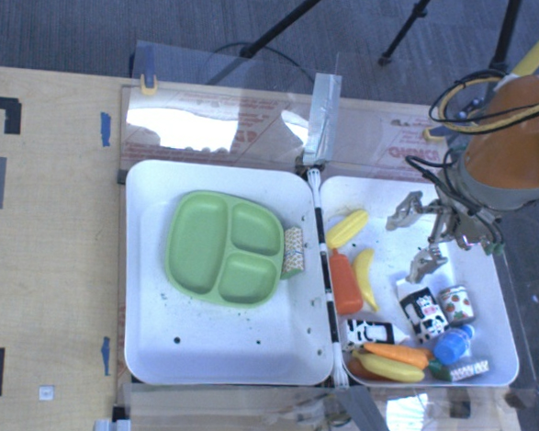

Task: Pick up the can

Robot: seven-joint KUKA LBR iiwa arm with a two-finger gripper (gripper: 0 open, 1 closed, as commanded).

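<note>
The can (457,303) is small, with a white, red and brown label. It lies on its side near the right wall of the right bin (507,309). My gripper (416,237) hangs over the upper middle of that bin, up and to the left of the can and apart from it. It is open; one metal finger (404,211) points left and the other (427,262) points down toward the bin floor. Nothing sits between them.
Around the can are a black-and-white carton (423,310), a blue ball-like item (452,345), a carrot (394,354), yellow bananas (347,229) and an orange block (345,282). The left bin (141,339) holds a green divided plate (224,247).
</note>
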